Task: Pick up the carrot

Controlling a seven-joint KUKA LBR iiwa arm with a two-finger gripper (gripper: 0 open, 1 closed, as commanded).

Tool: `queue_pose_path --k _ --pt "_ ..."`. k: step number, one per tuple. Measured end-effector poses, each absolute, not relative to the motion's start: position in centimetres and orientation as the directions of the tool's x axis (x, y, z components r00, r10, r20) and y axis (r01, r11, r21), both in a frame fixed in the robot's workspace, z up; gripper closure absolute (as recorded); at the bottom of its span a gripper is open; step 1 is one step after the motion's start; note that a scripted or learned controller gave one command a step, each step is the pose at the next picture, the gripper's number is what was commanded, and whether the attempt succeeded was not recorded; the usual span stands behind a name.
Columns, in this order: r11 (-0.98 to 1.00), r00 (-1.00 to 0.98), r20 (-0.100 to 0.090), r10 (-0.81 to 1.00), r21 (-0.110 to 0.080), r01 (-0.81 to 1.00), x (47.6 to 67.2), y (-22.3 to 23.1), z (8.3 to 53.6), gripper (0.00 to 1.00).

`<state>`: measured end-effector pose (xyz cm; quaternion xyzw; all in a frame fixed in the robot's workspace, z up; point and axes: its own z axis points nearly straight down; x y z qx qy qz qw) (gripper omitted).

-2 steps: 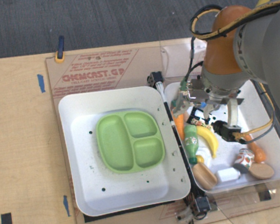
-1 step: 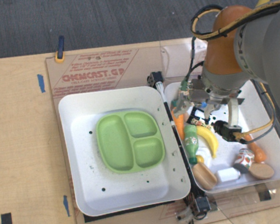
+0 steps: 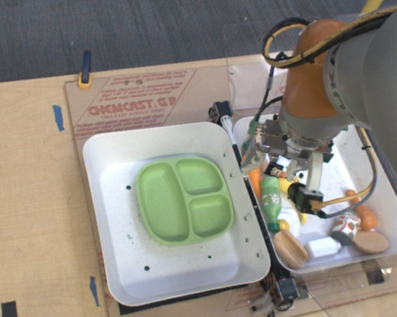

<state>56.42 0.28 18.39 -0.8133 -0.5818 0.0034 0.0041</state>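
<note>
- the carrot [image 3: 255,180], a smooth orange taper, lay at the right bin's [image 3: 396,226] left wall, beside the pincer [image 3: 281,167].
- i cannot tell the pincer's state.
- a glossy green sectioned plate [image 3: 185,199] sat in the left bin [image 3: 113,223].
- red print on the cardboard [image 3: 140,100] was blurred.

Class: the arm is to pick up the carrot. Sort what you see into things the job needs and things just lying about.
Needed:
carrot
gripper
right bin

Lying about:
green divided plate
left bin
green bottle
bread rolls

A wooden bench [image 3: 34,234] bears two white bins [image 3: 113,223] side by side.
</note>
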Motion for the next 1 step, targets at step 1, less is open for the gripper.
queue_pose_path --k 1 --pt "-0.320 0.320 -0.002 0.947 -0.009 0.947 56.53 0.28 19.39 1.00"
